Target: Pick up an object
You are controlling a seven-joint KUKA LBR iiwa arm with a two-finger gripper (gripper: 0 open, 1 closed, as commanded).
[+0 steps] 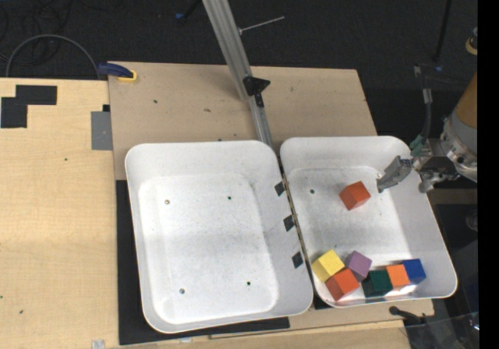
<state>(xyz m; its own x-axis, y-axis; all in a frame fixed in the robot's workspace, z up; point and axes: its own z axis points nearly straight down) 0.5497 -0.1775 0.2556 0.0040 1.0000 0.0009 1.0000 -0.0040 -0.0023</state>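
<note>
Orange cube (355,195) lies loose in the right bin (405,154), near my end effector (405,172), whose grip state I cannot tell.

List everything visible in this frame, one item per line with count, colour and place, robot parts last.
bins: 2, white, side by side on the bench
lone block: 1, orange-red, middle of the right bin
block cluster: 6, yellow, purple, red, green, orange, blue, near edge of the right bin
rail: 1, grey metal, slanting up from between the bins
clamp: 1, blue and yellow, bench's far left corner
claw: 1, grey, over the right bin's right side, right of the lone block
</note>
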